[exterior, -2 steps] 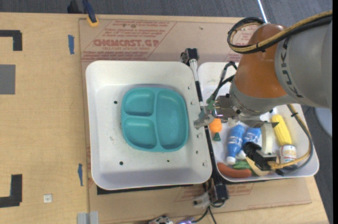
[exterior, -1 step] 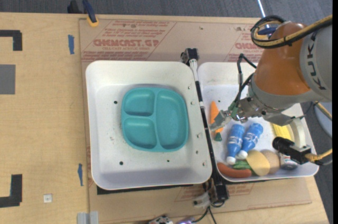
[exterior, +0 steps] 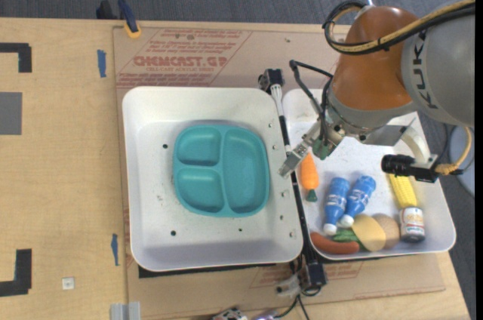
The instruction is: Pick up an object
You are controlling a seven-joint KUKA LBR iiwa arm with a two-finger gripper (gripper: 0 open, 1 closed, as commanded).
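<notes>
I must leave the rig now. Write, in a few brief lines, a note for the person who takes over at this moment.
Gripper: low over the left edge of the right bin, right above the toy carrot; no object is seen between its fingers.
Right bin also holds two blue bottles, a corn cob, a small jar, a potato and a red and green item.
Left bin: teal divided plate.
Done: nothing lifted yet.
Left: grasp one object, probably the carrot, and lift it.

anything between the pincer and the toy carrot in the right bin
Nothing visible stands between them. The pincer hangs right at the top end of the carrot, close to the left wall of the right bin. The two blue bottles lie to the carrot's right, out of the way.
</notes>
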